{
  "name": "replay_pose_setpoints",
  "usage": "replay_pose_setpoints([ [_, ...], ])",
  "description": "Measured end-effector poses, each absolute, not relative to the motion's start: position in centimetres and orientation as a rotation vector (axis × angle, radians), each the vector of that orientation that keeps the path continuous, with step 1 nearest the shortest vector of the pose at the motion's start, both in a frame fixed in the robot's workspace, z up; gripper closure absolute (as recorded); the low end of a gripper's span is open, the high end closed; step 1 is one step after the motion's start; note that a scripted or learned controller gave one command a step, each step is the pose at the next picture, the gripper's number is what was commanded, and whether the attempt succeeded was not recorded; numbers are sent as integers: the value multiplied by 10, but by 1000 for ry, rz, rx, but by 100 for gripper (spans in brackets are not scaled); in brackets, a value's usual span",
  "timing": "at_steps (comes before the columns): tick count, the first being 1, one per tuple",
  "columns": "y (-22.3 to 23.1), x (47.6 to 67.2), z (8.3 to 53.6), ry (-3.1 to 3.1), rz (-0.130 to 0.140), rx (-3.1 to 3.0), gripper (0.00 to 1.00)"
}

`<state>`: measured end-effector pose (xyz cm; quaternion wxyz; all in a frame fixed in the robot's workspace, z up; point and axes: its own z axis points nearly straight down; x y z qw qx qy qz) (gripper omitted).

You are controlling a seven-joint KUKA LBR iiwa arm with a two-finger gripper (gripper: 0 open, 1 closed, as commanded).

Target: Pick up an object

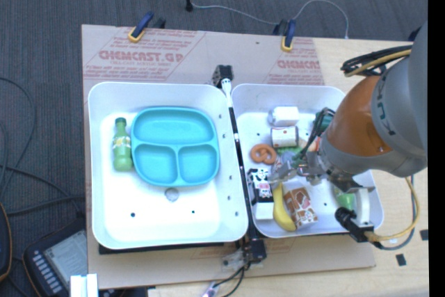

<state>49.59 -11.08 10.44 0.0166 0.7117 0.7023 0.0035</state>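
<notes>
My gripper [290, 167] hangs low over the middle of the right bin [245, 97], at the end of the grey arm with the orange band [351, 129]. Just left of it lies a brown pretzel [263, 154]. Below it are a yellow banana [281, 209] and a brown snack packet [301, 205]. A red and white carton [284, 137] and a white box [285, 113] lie above it. A black and white item [261, 186] sits by the bin's left wall. The wrist hides whatever lies directly under it.
The left bin [104, 219] holds a blue divided tray [174, 146], a green bottle [122, 145] and a small grey piece [171, 195]. A green object [345, 199] sits at the right bin's right side. Clamps [288, 35] hold the brown board behind.
</notes>
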Motion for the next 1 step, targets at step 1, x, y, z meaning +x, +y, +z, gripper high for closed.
replay_pose_setpoints([
  [1, -111, 496, 104, 2183, 11, 2212, 0],
])
